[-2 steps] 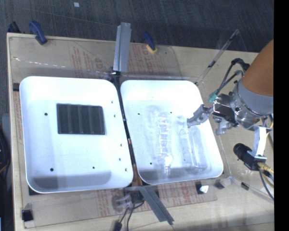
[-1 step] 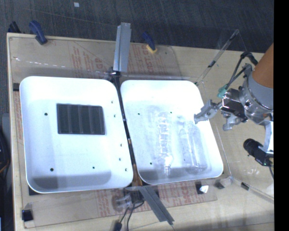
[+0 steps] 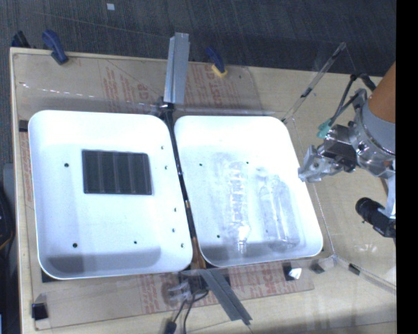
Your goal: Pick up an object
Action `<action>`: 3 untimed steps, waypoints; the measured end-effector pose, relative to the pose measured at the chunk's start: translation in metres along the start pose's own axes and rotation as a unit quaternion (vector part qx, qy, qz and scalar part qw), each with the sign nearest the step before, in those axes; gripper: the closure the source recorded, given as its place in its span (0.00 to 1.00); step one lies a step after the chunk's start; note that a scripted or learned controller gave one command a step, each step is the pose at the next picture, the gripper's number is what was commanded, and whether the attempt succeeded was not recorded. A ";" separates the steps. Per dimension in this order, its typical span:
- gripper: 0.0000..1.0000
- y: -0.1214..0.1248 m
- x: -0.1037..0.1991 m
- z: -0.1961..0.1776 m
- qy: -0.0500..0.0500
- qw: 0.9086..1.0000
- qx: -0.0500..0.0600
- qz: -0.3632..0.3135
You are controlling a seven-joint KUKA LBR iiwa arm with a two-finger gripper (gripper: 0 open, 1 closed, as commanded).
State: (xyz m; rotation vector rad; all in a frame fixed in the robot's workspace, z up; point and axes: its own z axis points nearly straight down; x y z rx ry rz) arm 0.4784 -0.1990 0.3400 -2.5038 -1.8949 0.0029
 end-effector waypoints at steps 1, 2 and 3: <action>1.00 -0.020 0.069 -0.022 0.000 0.994 -0.003 0.112; 1.00 -0.023 0.109 -0.009 0.000 0.975 0.000 0.221; 1.00 -0.012 0.082 0.012 -0.001 0.971 0.002 0.237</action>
